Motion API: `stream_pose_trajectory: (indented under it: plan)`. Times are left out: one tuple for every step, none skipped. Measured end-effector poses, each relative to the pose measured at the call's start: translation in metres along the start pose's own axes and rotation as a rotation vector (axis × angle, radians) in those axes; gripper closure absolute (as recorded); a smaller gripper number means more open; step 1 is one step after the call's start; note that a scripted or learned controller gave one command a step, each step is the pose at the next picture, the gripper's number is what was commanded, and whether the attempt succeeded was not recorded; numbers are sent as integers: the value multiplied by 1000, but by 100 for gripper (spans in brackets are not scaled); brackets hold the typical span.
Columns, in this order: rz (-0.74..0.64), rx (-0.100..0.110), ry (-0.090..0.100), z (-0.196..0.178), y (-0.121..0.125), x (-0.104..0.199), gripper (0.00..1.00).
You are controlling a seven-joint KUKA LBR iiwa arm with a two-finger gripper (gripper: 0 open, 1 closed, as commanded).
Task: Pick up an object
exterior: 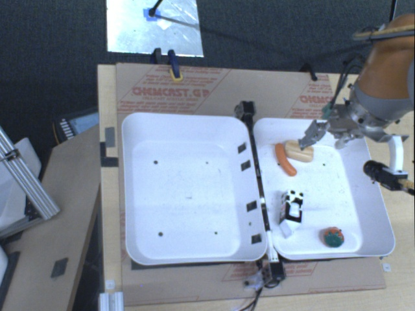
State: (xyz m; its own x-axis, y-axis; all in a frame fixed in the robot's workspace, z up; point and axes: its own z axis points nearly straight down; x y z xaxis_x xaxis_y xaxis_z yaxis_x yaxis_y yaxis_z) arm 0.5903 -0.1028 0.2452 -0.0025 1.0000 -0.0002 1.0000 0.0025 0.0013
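We've got the gripper [314,137] open, right above the tan bun [299,153] at the far end of the right bin [369,203]. Drop straight, avoid the orange sausage [285,159] touching it.

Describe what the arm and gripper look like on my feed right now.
The arm has an orange band above a grey wrist, with a dark cable running along it. The gripper is grey metal, small and angular, with thin fingers.

The gripper [315,133] hangs over the right bin [363,193], just above a tan block [299,152]. An orange sausage [285,159] lies touching that block.
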Motion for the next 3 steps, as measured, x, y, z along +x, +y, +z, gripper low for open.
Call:
stream_pose_trajectory:
  plan:
    - [-2, -3, 0, -11, 1, 0, 100]
    - [-6, -2, 2, -47, -41, 49, 100]
    - [-8, -5, 2, -89, -46, 113, 100]
